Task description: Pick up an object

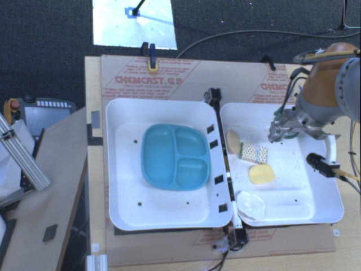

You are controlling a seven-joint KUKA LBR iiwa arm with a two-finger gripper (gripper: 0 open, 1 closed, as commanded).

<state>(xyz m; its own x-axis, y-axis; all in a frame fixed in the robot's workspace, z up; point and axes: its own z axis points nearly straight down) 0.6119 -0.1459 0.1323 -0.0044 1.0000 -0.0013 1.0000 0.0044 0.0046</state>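
The right white bin (pixel 316 208) holds a pale yellow round piece (pixel 262 174), a small patterned green-and-white packet (pixel 253 152), a tan oval piece (pixel 233 141) by the left wall, and a white crumpled item (pixel 251 205) at the front left corner. My gripper (pixel 277 133) hangs over the back part of this bin, to the right of the patterned packet and apart from it. Nothing shows between its fingers.
The left white bin (pixel 127 208) carries a blue divided plate (pixel 175 156). A black divider with clips (pixel 220 151) runs between the bins. A black cable fitting (pixel 320 165) hangs over the right bin's right side. A teach pendant (pixel 42 114) sits far left.
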